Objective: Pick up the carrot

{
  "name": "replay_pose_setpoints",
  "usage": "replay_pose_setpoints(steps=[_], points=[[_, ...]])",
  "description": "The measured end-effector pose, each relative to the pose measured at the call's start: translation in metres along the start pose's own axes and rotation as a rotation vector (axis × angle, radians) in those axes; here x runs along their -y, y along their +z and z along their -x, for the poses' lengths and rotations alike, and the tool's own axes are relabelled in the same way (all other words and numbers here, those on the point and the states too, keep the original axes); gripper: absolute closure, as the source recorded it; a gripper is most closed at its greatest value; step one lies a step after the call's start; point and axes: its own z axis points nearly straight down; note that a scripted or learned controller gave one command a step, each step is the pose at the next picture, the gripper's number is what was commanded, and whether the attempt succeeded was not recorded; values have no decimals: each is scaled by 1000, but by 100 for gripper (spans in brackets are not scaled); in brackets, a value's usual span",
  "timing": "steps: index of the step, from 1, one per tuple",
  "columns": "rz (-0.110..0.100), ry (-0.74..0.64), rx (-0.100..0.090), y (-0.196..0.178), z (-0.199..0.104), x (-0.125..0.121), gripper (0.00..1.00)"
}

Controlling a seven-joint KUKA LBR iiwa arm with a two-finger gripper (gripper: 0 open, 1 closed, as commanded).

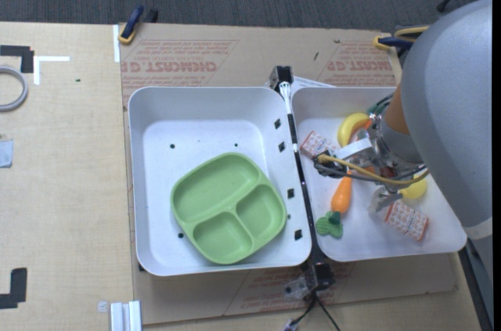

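The carrot (341,195) is orange with a green leafy top (329,225). It lies in the right bin (356,243) near that bin's left wall, with its tip pointing up. My gripper (385,182) hangs low over the right bin just right of the carrot, under the big grey arm (458,102). Dark cables and a tan rod run from the wrist leftwards above the carrot. Nothing shows as held, and the arm hides the gripper's tip.
A green sectioned plate (228,206) lies in the left bin (156,165). The right bin also holds a yellow banana (352,126), a yellow fruit (416,189) and two red-and-white packets (317,143) (405,221). Clips join the bins' shared wall (293,165).
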Motion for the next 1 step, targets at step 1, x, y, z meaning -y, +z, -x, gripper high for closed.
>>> replay_pose_setpoints(steps=[1], points=[[0,0,0,0,0,0,0]])
